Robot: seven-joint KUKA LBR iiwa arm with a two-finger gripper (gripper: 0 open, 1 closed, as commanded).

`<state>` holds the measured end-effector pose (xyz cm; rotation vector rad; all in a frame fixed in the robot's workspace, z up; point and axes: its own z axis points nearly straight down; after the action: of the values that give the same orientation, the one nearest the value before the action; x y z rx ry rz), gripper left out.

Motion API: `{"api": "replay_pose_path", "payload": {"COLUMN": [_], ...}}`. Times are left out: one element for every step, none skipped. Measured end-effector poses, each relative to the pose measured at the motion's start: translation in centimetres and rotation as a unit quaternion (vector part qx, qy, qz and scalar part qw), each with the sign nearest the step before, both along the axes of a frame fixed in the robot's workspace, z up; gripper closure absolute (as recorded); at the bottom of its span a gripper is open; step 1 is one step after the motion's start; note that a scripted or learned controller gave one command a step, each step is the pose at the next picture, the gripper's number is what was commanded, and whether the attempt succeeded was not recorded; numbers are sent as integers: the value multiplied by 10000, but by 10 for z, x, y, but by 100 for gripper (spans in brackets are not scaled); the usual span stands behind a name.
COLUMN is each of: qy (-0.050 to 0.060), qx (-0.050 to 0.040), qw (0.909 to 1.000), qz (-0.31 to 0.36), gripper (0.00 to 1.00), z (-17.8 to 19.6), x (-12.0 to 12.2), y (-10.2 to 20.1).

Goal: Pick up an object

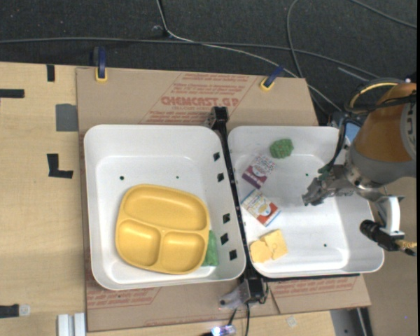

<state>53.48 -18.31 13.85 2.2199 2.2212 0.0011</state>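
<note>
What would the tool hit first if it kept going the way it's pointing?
Probably the right bin's bare white floor: the tool points down and left. The small printed packet lies farther along; depth is unclear.

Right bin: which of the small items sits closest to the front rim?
The yellow cheese-like wedge, at the front-left corner. The blue-and-white card, purple-and-white packet and green lump lie farther back.

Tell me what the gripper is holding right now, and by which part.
Nothing shows between the fingers of the gripper; it hangs over bare floor of the right bin, apart from the packets.
</note>
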Motion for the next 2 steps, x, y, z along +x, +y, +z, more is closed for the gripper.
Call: {"api": "replay_pose_path", "payload": {"qy": [-7,-8], "qx": [-4,-4], "qw": [10000,10000], "qz": [3,6], "gripper": [100,100], "z": [43,97], "x": [6,-1], "y": [-1,6]}}
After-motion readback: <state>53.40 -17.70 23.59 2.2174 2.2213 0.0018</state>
